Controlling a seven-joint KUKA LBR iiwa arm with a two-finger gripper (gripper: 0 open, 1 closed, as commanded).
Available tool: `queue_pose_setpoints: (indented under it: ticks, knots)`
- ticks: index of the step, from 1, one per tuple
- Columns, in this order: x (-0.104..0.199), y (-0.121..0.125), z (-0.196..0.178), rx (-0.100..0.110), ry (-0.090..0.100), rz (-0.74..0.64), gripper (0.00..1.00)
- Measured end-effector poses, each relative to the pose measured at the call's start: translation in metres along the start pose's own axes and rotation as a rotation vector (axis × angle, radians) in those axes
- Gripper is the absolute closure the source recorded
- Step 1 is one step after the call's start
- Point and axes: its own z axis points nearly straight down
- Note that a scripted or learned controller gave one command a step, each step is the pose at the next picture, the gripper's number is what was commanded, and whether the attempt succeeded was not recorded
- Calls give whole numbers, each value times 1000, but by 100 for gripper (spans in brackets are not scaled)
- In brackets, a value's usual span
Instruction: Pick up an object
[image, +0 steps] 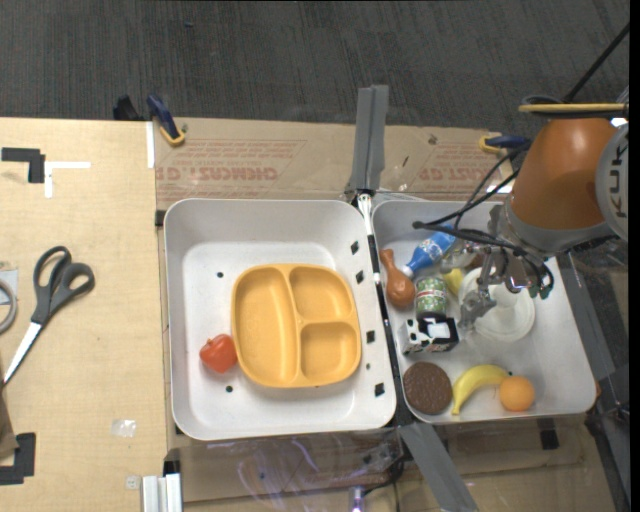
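Two shallow white bins sit side by side on the bench. The left bin (190, 400) holds a yellow divided plate (297, 324) near its middle and a small red tomato (217, 352) touching the plate's lower left edge; bare floor runs around the plate on all sides, widest along the top and left walls. The right bin (570, 370) is crowded on its left half: a blue bottle (432, 250) lies tilted near the top, a brown drumstick-shaped piece (397, 284) rests against the shared wall, a green-labelled can (432, 294) stands beside it, and a black-and-white toy (432, 334) lies just below. Along the lower edge lie a brown round disc (427, 387), a banana (475, 384) and an orange (517, 393), close together. The gripper (487, 292) hangs over the centre of the right bin, above a clear glass bowl (507, 318); whether its claw is released or clenched cannot be told. Open floor remains along the right wall. Scissors (50, 290) lie on the bench, well apart to the left.
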Motion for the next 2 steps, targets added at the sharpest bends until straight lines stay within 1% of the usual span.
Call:
queue_pose_setpoints:
  ticks: [1,2]
  knots:
    - [19,10,11,7,-16,49,0]
    - [16,30,12,9,-13,55,0]
